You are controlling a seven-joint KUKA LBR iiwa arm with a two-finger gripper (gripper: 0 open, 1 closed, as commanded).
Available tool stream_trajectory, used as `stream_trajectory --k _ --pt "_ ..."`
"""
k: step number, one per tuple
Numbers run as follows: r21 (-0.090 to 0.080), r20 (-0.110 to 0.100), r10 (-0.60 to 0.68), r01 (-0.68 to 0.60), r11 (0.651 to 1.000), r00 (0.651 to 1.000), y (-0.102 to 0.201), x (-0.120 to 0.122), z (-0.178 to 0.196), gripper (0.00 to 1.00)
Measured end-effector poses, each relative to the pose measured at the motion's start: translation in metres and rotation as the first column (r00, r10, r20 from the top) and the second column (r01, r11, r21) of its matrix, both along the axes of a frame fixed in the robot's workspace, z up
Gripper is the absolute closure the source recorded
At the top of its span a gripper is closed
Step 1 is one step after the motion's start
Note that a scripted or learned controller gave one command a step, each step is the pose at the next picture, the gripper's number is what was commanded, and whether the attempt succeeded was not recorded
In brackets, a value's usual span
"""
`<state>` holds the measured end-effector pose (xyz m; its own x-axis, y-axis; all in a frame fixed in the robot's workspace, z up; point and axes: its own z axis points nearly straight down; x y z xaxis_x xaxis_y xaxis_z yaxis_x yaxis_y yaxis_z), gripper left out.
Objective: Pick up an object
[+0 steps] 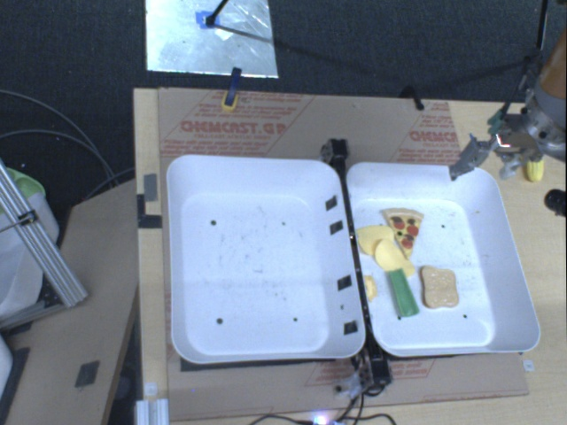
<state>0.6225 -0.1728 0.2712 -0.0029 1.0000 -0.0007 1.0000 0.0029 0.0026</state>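
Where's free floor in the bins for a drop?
Left bin: whole floor bare. Right bin: bare along its far and right walls. Crowded by the divider: pizza slice, yellow pieces, green stick, bread slice.

The bench (292, 118) was a pale brown board printed with red lettering, and two shallow white bins sat directly on it, side by side and touching along a black clipped seam. The right bin (505, 237) lay just below and left of the gripper (483, 153), its far right corner nearest to it. The left bin (190, 184) lay well to the gripper's left. A small blue and yellow clamp (232, 91) gripped the bench's far edge, far left of the gripper.
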Motion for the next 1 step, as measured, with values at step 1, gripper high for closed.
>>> stream_trajectory --k 1 --pt "0.002 -0.002 0.0 0.0 1.0 1.0 0.0153 0.0035 -0.1916 0.0"
